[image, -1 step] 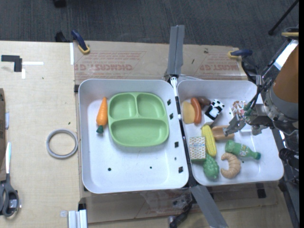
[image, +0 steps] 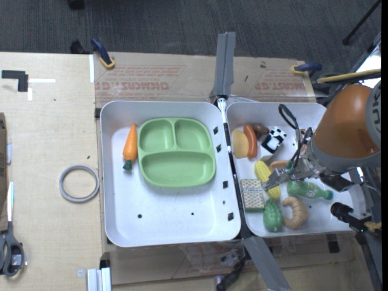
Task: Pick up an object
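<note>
Camera view. Pincer (image: 280, 176): low in the right bin (image: 315, 109), tips down among toy foods; open or closed cannot be told. Corn cob (image: 265, 176): right at the tips, nearest candidate. Green bottle (image: 308, 190) and croissant (image: 295, 212): just beside. Nothing seen lifted. Judged status: reach made, grasp and lift outstanding.
</note>
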### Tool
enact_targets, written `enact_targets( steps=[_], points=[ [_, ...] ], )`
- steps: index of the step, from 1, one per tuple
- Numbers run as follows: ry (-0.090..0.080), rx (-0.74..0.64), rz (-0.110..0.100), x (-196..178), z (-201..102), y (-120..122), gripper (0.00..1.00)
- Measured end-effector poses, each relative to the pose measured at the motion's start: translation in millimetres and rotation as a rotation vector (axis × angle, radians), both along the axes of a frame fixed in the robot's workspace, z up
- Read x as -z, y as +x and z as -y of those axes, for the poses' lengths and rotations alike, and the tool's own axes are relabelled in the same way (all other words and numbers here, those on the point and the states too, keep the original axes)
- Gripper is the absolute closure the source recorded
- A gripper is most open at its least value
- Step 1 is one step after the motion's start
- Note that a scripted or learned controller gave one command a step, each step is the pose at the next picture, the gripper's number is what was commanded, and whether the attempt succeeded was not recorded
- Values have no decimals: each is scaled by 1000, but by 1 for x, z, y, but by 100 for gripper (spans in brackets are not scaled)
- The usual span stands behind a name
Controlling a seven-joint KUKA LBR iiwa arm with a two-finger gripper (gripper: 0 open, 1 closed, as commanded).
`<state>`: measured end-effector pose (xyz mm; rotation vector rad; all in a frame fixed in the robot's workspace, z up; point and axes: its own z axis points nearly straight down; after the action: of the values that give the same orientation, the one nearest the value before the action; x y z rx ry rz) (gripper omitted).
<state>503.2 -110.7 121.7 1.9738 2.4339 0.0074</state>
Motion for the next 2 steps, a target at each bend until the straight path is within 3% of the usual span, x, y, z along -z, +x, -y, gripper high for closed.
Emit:
enact_targets(
  steps=[1, 2],
  points=[
    [1, -12, -5, 26, -4, 19, 0],
    [2, -9, -6, 18, -4, 19, 100]
  ],
)
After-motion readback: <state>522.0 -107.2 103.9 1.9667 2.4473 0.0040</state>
